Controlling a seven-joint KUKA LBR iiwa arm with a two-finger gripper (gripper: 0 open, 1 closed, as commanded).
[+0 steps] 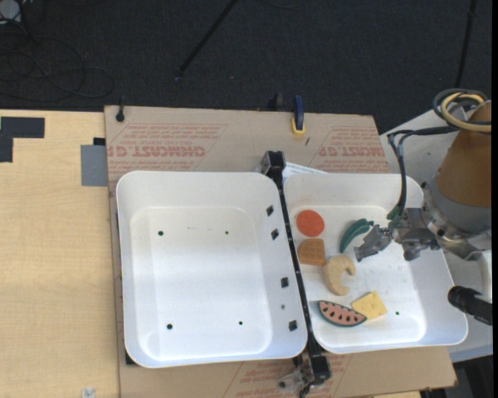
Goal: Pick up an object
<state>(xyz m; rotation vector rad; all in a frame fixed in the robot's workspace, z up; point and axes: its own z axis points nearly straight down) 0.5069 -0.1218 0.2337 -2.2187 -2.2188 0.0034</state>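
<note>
Nearest the camera: watermelon slice [342, 313] and yellow cheese wedge [369, 306], side by side along the front wall of the right bin [436, 326]. Just behind them, a pale croissant-shaped piece [339, 273] near the bin's middle, touching or nearly touching a tan bread slice [311, 251] beside the dividing wall. Behind the bread, toward the back-left corner, a red-orange disc [310, 222]. Right of the disc, a curved green piece [353, 233], perhaps a pepper or bean, tilted.

Tool [368, 245] low over the middle of the right bin, just right of the green piece and just behind the croissant shape. Fingers too dark and small to read; cannot tell whether spread or pressed together. Nothing seen between them.

Left bin [133, 222] bare of objects, on the cardboard-covered counter [191, 143].

Step in hand, by judgement: approach, not yet a grasp. Likeliest targets the green piece or the croissant shape, both close by. Next move calls for settling over one of them, straddling it cleanly without nudging its neighbour, closing firmly, then lifting straight up.
</note>
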